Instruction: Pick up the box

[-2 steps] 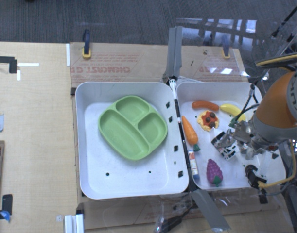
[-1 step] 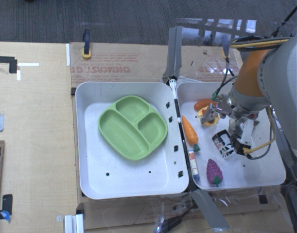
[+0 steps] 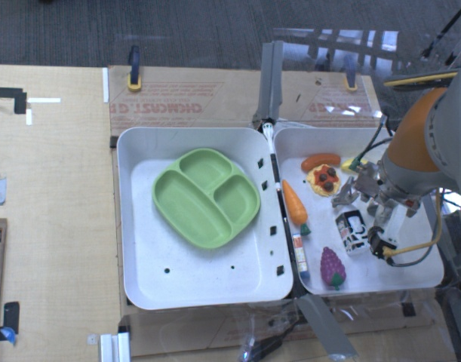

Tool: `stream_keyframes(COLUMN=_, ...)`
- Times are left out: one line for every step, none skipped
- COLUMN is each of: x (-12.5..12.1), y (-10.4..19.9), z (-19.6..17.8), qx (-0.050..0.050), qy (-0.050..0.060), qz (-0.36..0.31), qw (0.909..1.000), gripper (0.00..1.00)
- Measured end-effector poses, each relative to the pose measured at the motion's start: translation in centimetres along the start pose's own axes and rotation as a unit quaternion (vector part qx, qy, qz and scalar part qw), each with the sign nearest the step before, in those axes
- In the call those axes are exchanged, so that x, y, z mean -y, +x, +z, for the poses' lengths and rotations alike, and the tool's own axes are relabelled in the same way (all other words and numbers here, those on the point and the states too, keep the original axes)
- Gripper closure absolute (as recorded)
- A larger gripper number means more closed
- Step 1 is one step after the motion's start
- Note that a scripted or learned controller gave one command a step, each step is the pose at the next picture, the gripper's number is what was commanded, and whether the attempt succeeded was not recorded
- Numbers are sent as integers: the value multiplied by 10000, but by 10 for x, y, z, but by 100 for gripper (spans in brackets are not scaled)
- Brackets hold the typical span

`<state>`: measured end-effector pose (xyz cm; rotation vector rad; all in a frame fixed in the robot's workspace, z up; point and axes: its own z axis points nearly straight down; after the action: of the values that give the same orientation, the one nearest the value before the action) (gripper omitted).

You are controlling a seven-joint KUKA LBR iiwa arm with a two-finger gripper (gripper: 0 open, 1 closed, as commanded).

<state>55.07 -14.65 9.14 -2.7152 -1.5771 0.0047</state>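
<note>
Two white bins side by side, seen from above. In the left bin [image 3: 139,270] we see a green divided plate [image 3: 207,197] lying near its centre. In the right bin [image 3: 419,274] we find the box [image 3: 352,231], white with black print, near the middle, tilted. Around it, taking the box as the dial's centre: a toy carrot [image 3: 294,202] at 10 o'clock, a small toy pizza [image 3: 324,179] at 11 o'clock with a toy sausage [image 3: 321,160] just beyond it, and a purple bunch of grapes [image 3: 333,266] at 7 o'clock. The arm [image 3: 419,145] enters from 3 o'clock; its gripper [image 3: 370,217] hangs just beside the box, at the box's 1 o'clock edge. We cannot tell whether the fingers are apart or together, nor whether they touch the box
</note>
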Motion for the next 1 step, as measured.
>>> stream_keyframes(x=88, y=4, z=-12, qx=-3, qy=7, qz=-1, qw=10000, gripper=0)
